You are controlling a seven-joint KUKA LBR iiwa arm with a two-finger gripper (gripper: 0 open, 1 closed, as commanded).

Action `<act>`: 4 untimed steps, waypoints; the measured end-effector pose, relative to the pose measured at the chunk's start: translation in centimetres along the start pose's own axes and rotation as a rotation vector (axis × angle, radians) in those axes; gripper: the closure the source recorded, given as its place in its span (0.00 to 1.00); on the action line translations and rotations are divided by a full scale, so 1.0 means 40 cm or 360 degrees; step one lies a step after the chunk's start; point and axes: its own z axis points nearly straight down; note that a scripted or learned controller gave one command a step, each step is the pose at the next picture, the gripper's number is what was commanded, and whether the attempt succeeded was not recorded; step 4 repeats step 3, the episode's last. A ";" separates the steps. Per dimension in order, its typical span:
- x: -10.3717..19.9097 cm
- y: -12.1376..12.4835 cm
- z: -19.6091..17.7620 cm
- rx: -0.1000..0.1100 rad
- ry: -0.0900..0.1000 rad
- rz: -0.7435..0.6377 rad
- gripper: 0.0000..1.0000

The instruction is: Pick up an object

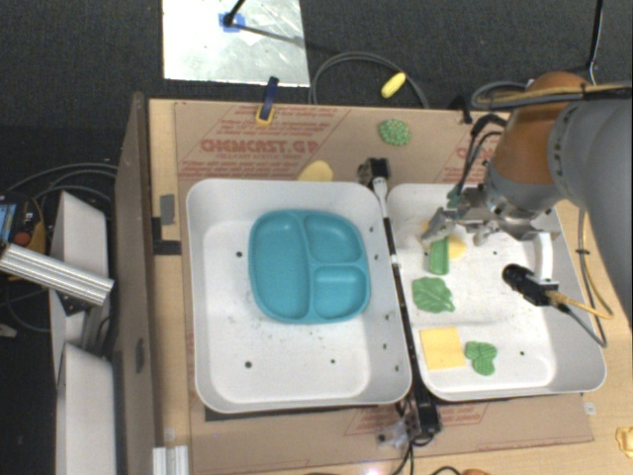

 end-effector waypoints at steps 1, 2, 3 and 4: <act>0.012 -0.025 0.085 0.0009 0.0001 0.0009 0.00; 0.012 -0.021 0.054 0.0000 0.0000 0.0006 1.00; 0.179 -0.086 -0.183 -0.0007 0.0004 -0.0005 1.00; 0.179 -0.086 -0.183 -0.0007 0.0004 -0.0005 1.00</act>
